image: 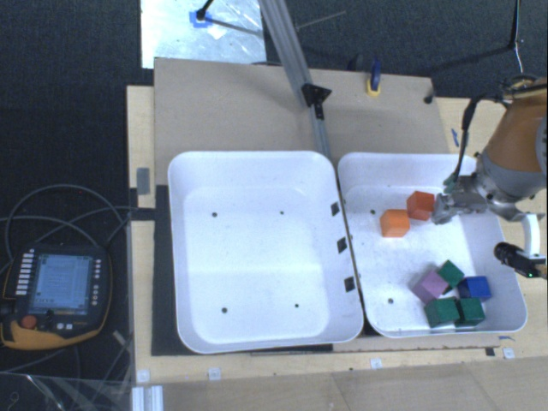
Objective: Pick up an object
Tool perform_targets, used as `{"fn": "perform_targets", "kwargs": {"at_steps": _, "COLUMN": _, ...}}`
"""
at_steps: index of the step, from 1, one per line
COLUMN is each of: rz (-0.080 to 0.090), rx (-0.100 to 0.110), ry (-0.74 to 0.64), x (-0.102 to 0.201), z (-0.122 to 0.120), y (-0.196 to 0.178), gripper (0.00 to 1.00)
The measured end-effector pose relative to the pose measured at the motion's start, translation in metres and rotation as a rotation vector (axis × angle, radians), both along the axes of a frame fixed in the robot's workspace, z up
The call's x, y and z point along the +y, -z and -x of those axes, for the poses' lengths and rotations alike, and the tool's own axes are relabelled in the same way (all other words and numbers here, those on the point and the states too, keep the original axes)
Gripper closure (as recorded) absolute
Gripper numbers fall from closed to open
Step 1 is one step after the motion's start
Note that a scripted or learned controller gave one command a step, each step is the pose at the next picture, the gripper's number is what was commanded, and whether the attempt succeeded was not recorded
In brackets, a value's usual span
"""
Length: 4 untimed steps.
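Observation:
In the right bin [370, 178] lie a red-orange block [419, 205] and an orange block [395, 223] near its middle. A cluster at the bin's front right holds a purple block [429, 285], a blue block [475, 288] and green blocks [445, 312]. My gripper [445, 208] reaches in from the right and hangs low just to the right of the red-orange block, close to or touching it. Nothing shows between its fingers.
The left bin [184, 178] stands beside the right one, with a shared divider edge between them. A slanted metal pole [291, 45] crosses the bench at the back. A teach pendant [56, 294] lies off the bench at the left.

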<state>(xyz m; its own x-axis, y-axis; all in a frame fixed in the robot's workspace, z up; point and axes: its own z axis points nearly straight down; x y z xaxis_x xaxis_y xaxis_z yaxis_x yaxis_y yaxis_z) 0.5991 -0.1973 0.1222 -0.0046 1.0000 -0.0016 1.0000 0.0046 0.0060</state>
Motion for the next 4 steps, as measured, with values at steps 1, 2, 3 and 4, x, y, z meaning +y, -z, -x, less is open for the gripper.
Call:
{"fn": "perform_targets", "kwargs": {"at_steps": 1, "rz": 0.002, "rx": -0.002, "ry": 0.001, "x": -0.01, "z": -0.004, "y": -0.058, "gripper": 1.0}}
{"fn": "perform_targets", "kwargs": {"at_steps": 2, "rz": 0.001, "rx": -0.001, "ry": 0.0, "x": -0.011, "z": -0.007, "y": -0.102, "gripper": 1.0}}
{"fn": "perform_targets", "kwargs": {"at_steps": 3, "rz": 0.0, "rx": 0.001, "ry": -0.001, "x": -0.011, "z": -0.008, "y": -0.126, "gripper": 1.0}}
{"fn": "perform_targets", "kwargs": {"at_steps": 4, "rz": -0.003, "rx": 0.002, "ry": -0.006, "x": 0.049, "z": -0.018, "y": -0.13, "gripper": 1.0}}
